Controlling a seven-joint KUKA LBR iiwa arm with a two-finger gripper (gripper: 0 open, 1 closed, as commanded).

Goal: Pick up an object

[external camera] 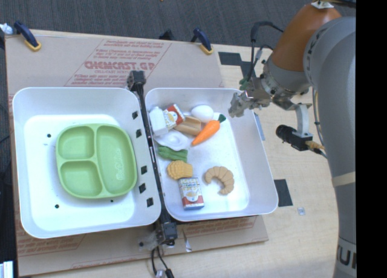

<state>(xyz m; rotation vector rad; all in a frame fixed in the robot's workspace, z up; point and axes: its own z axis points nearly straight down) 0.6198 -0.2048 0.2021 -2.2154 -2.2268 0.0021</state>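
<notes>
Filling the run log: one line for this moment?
gripper above right bin rim | nothing seen held | carrot, croissant in bin

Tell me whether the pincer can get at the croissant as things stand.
Probably yes: the croissant lies alone on bare bin floor, nothing on top, and the pincer hovers at the same bin's far right rim.

Probably a lab: clamped cardboard (121,59), test bins (30,150).

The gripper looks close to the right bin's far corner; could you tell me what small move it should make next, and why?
Probably a short move inward and down toward the carrot. The gripper sits at the right bin's upper right rim with nothing visibly between its fingers, and the carrot is the nearest item, lying at the edge of the pile.
</notes>
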